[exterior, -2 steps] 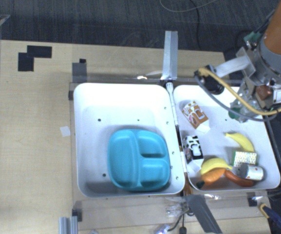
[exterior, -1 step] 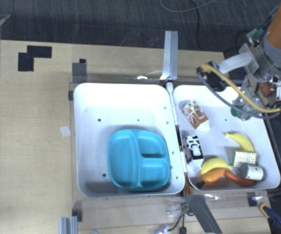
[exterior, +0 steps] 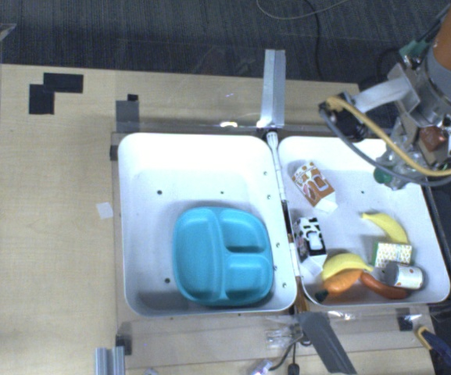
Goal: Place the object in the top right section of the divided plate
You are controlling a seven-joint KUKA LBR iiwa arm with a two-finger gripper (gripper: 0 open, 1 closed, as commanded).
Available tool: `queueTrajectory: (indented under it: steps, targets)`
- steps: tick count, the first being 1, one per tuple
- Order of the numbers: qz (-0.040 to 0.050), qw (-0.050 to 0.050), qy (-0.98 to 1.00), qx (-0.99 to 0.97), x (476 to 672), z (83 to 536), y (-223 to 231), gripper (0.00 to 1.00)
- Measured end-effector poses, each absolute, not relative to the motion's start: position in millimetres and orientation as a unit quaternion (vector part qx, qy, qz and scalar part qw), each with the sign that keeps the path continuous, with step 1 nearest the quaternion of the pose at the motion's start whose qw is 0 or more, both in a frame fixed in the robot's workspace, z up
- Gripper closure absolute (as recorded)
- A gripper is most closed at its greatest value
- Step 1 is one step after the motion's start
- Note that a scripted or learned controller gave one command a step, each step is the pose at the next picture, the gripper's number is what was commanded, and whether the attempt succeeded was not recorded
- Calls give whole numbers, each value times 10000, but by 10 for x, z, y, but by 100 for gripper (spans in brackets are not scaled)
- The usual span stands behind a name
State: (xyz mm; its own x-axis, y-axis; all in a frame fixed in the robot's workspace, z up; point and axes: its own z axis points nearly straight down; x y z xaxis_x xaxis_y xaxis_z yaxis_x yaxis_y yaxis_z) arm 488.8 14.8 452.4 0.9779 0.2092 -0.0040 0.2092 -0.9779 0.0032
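Nothing picked yet, I'd say: the pincer (exterior: 389, 176) hovers, its grip impossible to tell. Below it lies a banana (exterior: 387, 226); the blue plate (exterior: 223, 255) waits far left.

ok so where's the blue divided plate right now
In the camera view, the blue divided plate lies in the left bin, toward its near right corner beside the divider.

A robotics laboratory is indicated by a wooden bench (exterior: 45, 233) on which two white bins (exterior: 139, 209) are fixed between metal brackets (exterior: 273, 88). Black tape markers (exterior: 53, 91) are stuck to the benchtop, a loose cable (exterior: 303, 6) is trailed over dark carpet (exterior: 131, 6), and a cabled robot arm (exterior: 436, 92) is mounted at right.
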Motion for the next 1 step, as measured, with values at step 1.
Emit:
queueTrajectory:
  steps: [1]
  targets:
    - [-26,24,1056,9944,4896,4617,148,100]
